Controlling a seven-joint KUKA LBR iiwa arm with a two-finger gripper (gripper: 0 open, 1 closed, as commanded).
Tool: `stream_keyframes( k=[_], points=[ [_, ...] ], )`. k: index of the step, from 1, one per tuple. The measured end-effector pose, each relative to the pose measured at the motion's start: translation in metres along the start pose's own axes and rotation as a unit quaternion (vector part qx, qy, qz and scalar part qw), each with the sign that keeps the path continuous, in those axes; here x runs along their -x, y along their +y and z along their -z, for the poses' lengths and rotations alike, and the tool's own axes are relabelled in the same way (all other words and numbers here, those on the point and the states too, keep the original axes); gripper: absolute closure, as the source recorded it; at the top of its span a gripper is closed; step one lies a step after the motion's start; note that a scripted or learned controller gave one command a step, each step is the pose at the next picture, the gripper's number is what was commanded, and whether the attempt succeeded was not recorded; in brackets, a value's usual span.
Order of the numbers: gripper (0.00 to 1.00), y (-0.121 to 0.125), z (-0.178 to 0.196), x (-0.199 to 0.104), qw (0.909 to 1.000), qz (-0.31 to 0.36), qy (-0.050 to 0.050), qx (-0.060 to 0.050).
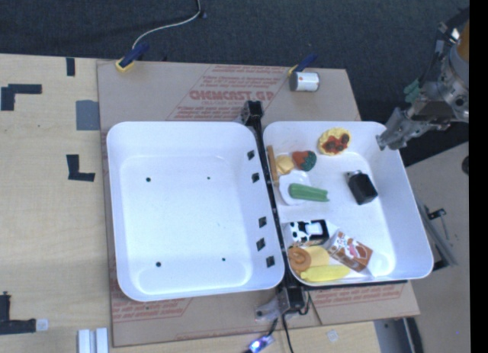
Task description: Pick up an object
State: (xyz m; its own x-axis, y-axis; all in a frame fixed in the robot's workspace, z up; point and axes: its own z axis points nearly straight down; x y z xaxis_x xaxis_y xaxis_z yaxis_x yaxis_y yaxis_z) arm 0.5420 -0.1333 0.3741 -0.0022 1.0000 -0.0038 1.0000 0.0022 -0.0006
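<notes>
Nearest the camera, at the lower edge of the right bin [415,222], lie a yellow banana [326,274], a round orange pastry [299,257] and a red-and-white snack packet [351,251], all touching or just beside one another. Above them sits a black-and-white carton [309,230], then a green pickle on a white plate [306,191]. Further up are a red-and-green vegetable [304,159], a small pizza slice [334,142] and a black block [361,187]. The left bin [183,206] adjoins it on the counter [46,191].

The hand [390,138] hovers at the upper right rim of the right bin, above no object. Whether it stands apart or together cannot be told.

The black block is judged the best target: it is compact, dark against white, and lies apart from its neighbours. The hand should centre over it, align across its narrow sides, and descend straight. The crowded lower cluster risks a glancing or double grasp.
</notes>
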Motion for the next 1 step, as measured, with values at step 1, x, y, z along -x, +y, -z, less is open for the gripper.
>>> stream_keyframes(
  k=[1],
  points=[
    [1.0, 0.0003, 0.0095, -0.0001, 1.0, 0.0, -0.001, 0.0]
  ],
)
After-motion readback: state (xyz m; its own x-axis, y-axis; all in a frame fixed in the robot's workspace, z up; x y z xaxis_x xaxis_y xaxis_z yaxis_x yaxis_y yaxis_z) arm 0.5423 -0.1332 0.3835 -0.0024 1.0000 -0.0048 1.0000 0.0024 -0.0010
